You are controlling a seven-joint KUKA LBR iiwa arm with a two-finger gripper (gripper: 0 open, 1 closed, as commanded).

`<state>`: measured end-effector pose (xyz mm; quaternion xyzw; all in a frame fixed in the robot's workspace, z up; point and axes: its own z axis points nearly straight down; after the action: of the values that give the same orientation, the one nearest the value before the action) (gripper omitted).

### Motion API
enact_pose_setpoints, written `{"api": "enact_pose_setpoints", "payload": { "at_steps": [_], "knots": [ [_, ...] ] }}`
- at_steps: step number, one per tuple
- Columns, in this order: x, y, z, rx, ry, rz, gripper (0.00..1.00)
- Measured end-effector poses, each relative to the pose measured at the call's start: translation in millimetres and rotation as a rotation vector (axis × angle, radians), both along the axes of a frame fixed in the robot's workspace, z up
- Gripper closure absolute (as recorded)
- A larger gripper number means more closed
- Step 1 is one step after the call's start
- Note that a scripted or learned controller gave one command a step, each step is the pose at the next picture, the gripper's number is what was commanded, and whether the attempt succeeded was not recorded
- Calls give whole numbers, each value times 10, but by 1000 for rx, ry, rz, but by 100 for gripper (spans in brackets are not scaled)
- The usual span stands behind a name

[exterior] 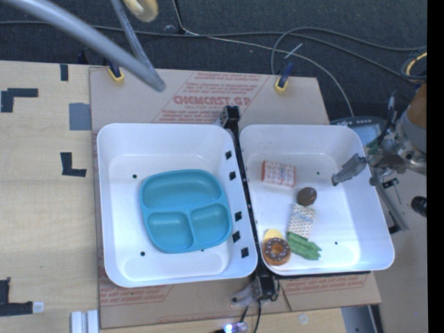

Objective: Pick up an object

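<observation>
hand [361,168] at right bin [361,207] right rim, fingers spread, gripping nothing, apart from brown ball [306,196].

Blue tray [186,210]; white bins [118,186]; green pod [304,245]; brown ball [306,196].

The grey metal two-finger gripper [357,166] has dull slender fingers [345,171], a cluttered grey wrist block and an orange band above.
</observation>
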<state>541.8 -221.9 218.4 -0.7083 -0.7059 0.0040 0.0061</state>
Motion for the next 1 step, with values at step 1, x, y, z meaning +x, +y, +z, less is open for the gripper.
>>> {"api": "enact_pose_setpoints", "payload": {
  "at_steps": [1],
  "knots": [
    [30, 6, 77, -3, -13, 4, 0]
  ]
}}
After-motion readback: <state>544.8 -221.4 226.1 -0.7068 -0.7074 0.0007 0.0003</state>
